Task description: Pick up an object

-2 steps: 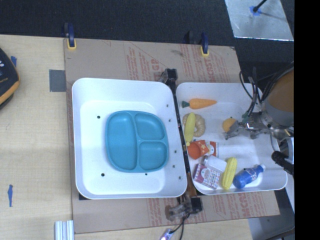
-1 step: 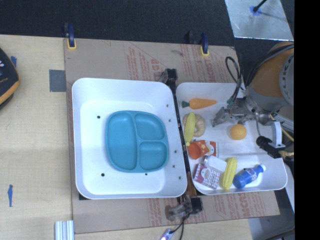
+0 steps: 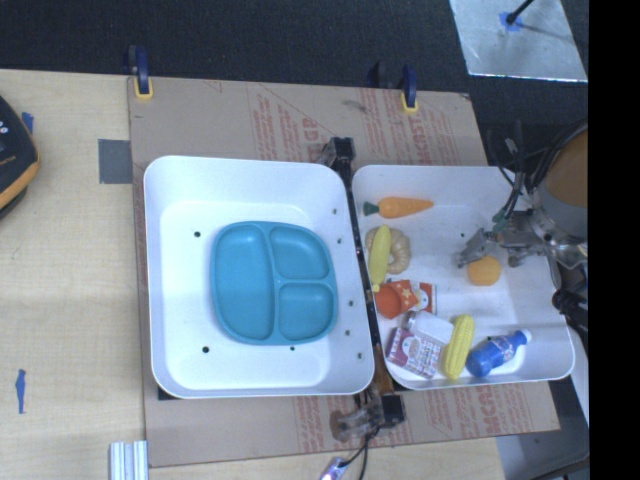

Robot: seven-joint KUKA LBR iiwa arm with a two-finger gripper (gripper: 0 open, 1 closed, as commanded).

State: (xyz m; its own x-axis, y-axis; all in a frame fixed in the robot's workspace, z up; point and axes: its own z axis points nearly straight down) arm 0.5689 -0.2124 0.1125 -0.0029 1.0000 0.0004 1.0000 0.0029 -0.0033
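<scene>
One small orange ball (image 3: 484,271) lies just beneath the pincer (image 3: 490,246).

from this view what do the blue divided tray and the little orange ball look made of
The blue three-compartment tray looks like moulded plastic with a matte finish: one even colour, rounded rims and soft dividers. The small orange ball by the end effector is probably plastic or foam toy fruit; it is too small to tell which.

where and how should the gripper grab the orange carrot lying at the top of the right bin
Grip the orange carrot across its thick middle, coming straight down from above. It lies flat and level, long axis running left-right, green stem end at the left, so the fingers should close front-to-back across its narrow width. It lies apart from the yellow corn cob below it, so there should be room to descend.
</scene>
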